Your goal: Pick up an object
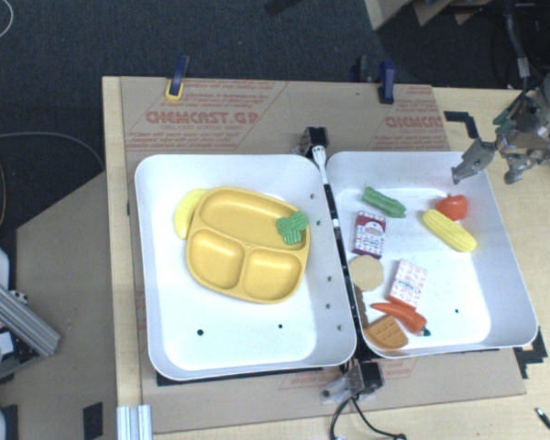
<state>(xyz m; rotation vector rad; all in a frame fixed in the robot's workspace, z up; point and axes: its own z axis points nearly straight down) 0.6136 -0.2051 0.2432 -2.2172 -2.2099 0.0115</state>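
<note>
My gripper [489, 171] hangs above the far right corner of the right bin [504, 282], open, with nothing between its fingers. Just below and left of it a red tomato [453, 206] lies against a yellow corn cob [449, 230]. Further left in the same bin are a green pickle [383, 202], a red and white packet [369, 235], a tan round disc [367, 272], a pink and white packet [408, 282], an orange-red pepper [400, 313] and a brown cookie [387, 335].
The left bin [165, 319] holds a yellow divided tray [243, 246] with a green ridged piece [293, 227] on its right rim and a yellow piece [187, 212] under its left edge. Clamps [175, 82] hold the cardboard's far edge.
</note>
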